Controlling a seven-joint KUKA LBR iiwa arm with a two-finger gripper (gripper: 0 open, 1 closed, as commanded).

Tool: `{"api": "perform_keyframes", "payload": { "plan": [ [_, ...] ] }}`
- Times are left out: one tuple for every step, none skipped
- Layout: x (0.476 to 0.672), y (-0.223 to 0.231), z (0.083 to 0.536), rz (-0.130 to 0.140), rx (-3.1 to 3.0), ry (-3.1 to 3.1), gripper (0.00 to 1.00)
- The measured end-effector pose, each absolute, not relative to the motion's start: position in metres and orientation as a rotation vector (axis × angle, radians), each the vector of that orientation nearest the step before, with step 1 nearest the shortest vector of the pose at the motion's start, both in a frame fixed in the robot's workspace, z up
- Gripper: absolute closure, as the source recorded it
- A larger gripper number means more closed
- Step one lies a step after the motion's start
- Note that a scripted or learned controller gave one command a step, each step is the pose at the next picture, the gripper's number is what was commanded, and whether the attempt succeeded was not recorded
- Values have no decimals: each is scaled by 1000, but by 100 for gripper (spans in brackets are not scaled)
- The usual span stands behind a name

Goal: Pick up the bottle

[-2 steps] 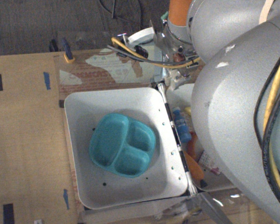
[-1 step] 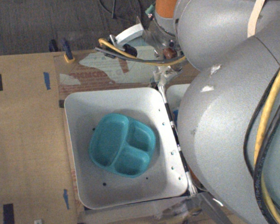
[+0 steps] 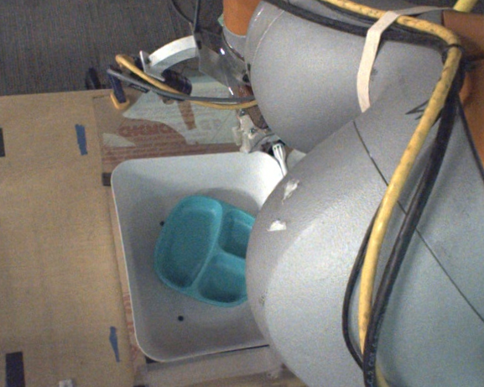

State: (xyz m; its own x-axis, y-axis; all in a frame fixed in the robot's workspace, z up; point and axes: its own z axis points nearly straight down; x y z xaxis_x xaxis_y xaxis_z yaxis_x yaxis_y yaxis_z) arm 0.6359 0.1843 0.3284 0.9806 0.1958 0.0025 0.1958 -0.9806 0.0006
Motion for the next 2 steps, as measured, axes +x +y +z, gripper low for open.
{"api": "perform_keyframes", "payload": {
  "plan": [
    [633,217,318,3,3124,328,100],
    [634,222,338,2,3126,310,100]
  ]
}}
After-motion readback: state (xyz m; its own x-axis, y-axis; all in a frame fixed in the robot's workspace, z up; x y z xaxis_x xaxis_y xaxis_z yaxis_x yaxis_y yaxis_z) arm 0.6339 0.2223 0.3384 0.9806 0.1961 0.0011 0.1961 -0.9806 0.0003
